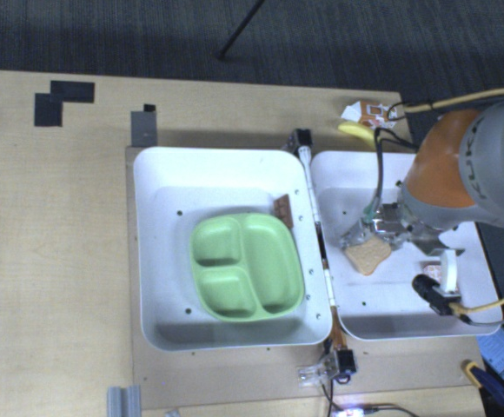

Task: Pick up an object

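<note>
You see two shallow white bins side by side on the pale wooden bench. In the left bin [161, 233], a light green plate [246, 266] with three compartments lies in the centre, smooth and rounded at its corners; there is free white floor on its left and upper sides. A small brown piece [281, 207] rests at the plate's upper right corner, close to the dividing wall.

In the right bin [356, 320], a tan flat piece shaped like a toast slice [368, 255] lies left of centre, a little tilted. The gripper [375, 229] stands just above it at its upper edge, and you cannot tell if the fingers are open or closed. The grey arm [487, 172] with its orange band covers the bin's upper right part. The lower floor of this bin stays free.
</note>
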